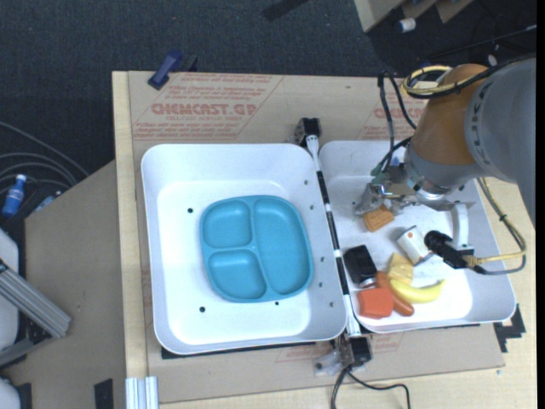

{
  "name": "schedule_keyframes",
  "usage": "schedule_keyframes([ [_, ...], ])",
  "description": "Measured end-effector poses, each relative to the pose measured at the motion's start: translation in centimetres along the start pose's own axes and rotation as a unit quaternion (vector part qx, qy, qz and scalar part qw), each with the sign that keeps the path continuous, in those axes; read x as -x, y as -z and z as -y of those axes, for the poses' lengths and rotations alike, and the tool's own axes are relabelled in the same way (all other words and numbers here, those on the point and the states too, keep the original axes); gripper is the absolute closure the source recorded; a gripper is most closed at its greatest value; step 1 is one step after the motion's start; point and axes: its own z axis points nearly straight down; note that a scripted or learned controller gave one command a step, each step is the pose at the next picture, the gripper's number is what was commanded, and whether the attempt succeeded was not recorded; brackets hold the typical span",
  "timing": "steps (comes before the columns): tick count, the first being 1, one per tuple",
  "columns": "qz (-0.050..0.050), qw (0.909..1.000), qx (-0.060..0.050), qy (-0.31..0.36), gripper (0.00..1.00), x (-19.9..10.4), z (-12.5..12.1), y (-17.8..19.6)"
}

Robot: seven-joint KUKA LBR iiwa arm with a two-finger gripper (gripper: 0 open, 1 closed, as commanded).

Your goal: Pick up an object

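Gripper (375,196) down in right bin (490,301), jaw gap unreadable, just above a small tan block (378,220) — long axis toward 2 o'clock — with a curved yellow banana (415,289), orange piece (375,302) and black block (359,264) at 6 o'clock; left bin (162,228) holds a smooth blue divided plate (255,247).

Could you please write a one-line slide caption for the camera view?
End effector above a tan piece in the right bin; blue divided plate in the left.
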Motion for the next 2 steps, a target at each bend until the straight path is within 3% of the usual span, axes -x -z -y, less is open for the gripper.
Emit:
schedule_keyframes([
  [1, 0.000, 1.0000, -0.001, 0.001, 1.00, -5.5, 8.6, 9.0],
  [2, 0.000, 1.0000, 0.000, 0.001, 1.00, -11.6, 9.0, 15.5],
])
